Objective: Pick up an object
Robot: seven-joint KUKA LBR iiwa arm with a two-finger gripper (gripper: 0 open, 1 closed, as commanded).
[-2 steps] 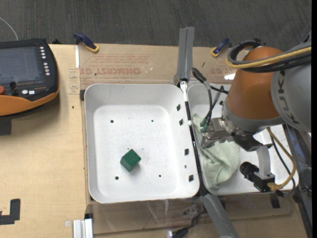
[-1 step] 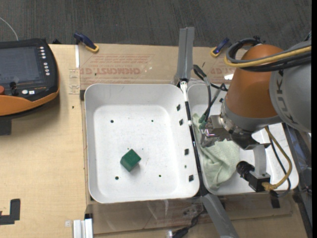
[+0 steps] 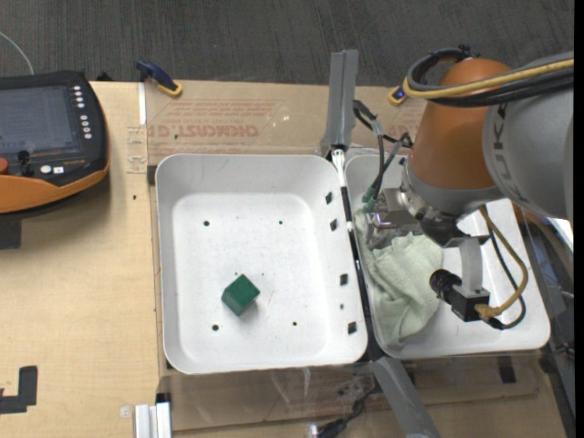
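Bright, even overhead light, soft shadows, mild glare on white bins (image 3: 173, 272).

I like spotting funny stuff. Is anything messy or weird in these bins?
A little. A pale green cloth lies crumpled in a heap in the right bin, bunched against its left wall under the arm. The green block in the left bin sits turned askew. Nothing looks spilled or broken.

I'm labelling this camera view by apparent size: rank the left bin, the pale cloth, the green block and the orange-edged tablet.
Largest to smallest as they look:
1. left bin
2. tablet, though the frame's left edge cuts it off
3. cloth, partly hidden under the arm
4. green block
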